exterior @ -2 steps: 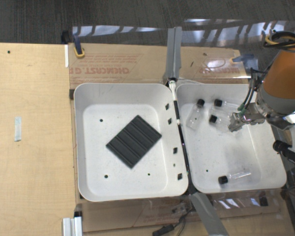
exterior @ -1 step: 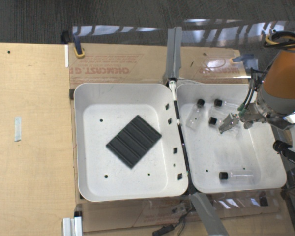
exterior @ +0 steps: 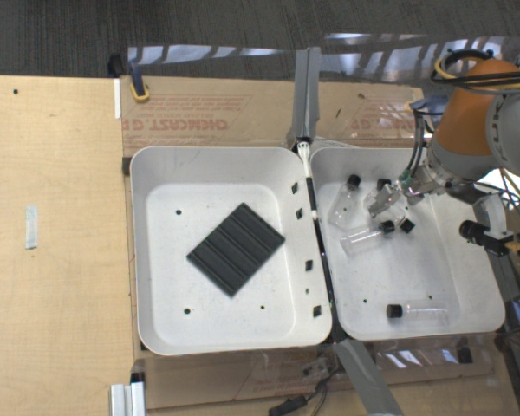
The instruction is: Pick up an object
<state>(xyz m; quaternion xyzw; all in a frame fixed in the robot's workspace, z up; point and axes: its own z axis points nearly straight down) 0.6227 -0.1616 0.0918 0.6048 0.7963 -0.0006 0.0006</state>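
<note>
In the left bin (exterior: 156, 319) a black ribbed rectangular pad (exterior: 236, 248) lies flat, turned diagonally. The right bin (exterior: 468, 319) holds several clear vials with black caps. One vial (exterior: 345, 203) lies at the upper left. Another vial (exterior: 362, 238) lies just below it. A third vial (exterior: 420, 313) rests alone near the front wall. My gripper (exterior: 388, 201) hangs low over the upper cluster of vials, right beside a black cap (exterior: 406, 225). The grey wrist and orange band (exterior: 464, 124) stand above it at the right.
Both bins sit on brown cardboard (exterior: 208, 120). A grey metal divider post (exterior: 307, 94) rises between the bins at the back. Wooden bench surface (exterior: 52, 232) stretches to the left. Cables and a black fitting (exterior: 481, 232) hang off the arm over the right bin's right side.
</note>
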